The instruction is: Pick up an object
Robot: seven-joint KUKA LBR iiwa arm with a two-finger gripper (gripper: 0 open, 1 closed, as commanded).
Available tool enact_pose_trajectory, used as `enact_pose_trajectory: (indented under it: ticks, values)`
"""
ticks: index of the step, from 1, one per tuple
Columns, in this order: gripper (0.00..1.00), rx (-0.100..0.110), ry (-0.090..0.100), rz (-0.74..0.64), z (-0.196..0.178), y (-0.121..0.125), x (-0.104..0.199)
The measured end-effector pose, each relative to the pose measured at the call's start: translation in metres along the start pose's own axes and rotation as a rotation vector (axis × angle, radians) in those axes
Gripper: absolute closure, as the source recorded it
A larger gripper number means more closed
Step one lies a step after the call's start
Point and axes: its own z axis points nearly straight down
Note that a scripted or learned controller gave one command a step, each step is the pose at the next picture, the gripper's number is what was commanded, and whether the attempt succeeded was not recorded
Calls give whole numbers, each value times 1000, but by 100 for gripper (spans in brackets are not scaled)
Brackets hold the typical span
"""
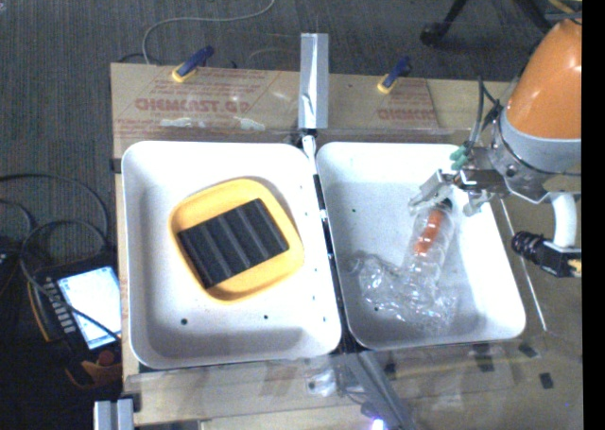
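Two shallow white bins (142,230) share the bench, where the gripper (444,187), fingers indiscernible, hovers above a clear crinkled plastic bottle (425,253) in the right bin, whose slick, yielding skin could slip free.

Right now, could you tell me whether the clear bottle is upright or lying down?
Lying down: the clear bottle stretches flat along the right bin floor.

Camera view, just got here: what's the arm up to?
The KUKA arm has reached in over the right bin, with its gripper at the upper end of a clear plastic bottle that has an orange patch. The bottle lies among crumpled clear plastic. Whether the gripper actually has it can't be told from here. The left bin holds a yellow tray with a black ribbed insert, untouched.
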Motion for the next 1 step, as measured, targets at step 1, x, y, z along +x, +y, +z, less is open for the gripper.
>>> enact_pose_trajectory:
  ticks: [1]
  values:
    - [0,-1,-1,8,81,26,-65]
